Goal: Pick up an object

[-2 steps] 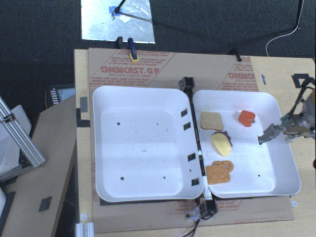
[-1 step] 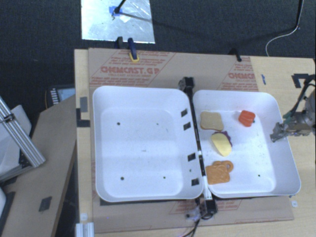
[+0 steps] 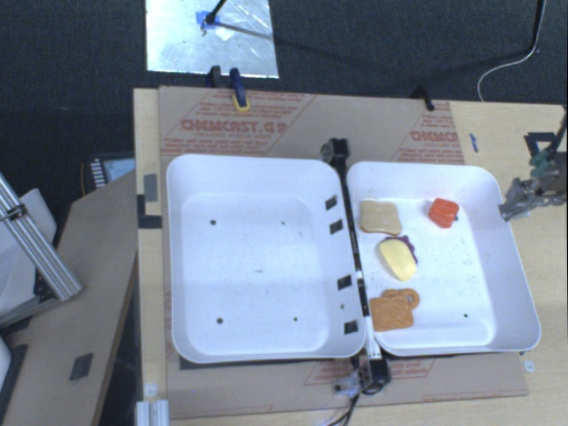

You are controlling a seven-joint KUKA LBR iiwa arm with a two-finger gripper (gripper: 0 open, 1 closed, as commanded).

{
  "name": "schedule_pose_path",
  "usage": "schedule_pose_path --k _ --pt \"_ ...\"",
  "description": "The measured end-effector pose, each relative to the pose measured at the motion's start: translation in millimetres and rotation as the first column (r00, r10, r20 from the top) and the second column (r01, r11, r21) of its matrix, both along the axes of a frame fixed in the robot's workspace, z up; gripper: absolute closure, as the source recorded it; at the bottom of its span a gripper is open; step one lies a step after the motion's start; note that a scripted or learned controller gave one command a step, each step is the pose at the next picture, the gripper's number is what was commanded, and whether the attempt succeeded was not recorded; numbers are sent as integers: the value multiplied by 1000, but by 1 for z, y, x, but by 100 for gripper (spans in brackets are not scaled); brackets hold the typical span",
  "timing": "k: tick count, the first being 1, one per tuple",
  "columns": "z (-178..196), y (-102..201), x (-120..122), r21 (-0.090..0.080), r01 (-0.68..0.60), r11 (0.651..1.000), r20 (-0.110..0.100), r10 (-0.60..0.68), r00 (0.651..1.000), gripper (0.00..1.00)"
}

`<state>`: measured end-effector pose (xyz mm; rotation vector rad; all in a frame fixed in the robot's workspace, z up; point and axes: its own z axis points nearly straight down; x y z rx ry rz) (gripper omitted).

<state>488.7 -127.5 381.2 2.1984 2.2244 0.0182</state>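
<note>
The right bin (image 3: 497, 264) holds several small food-like items. A tan bread slice (image 3: 380, 217) lies near its left wall, and a yellow oval piece (image 3: 398, 258) sits just below it over something purple. An orange-brown toast-shaped piece (image 3: 393, 310) rests at the lower left, and a red-orange pepper-like object (image 3: 444, 211) sits toward the upper right. My gripper (image 3: 532, 193) is at the frame's right edge, just outside the right bin's rim, to the right of the red-orange object and apart from every item.
The left bin (image 3: 257, 327) stands beside the right one, with black clips along the shared divider (image 3: 348, 256). Both bins rest on a brown cardboard sheet (image 3: 293, 122). A shiny foil square (image 3: 211, 23) lies on the dark floor beyond.
</note>
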Motion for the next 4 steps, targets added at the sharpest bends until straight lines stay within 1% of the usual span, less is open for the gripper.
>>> schedule_pose_path --k 1,2,3,4 --pt "121 17 -1 -1 4 1000 0 -4 1000 100" --pt "156 84 -2 3 0 1000 -11 0 1000 100" --pt "142 155 -2 4 0 1000 -16 0 1000 100" --pt "155 222 -2 4 1 1000 -14 -1 1000 100"
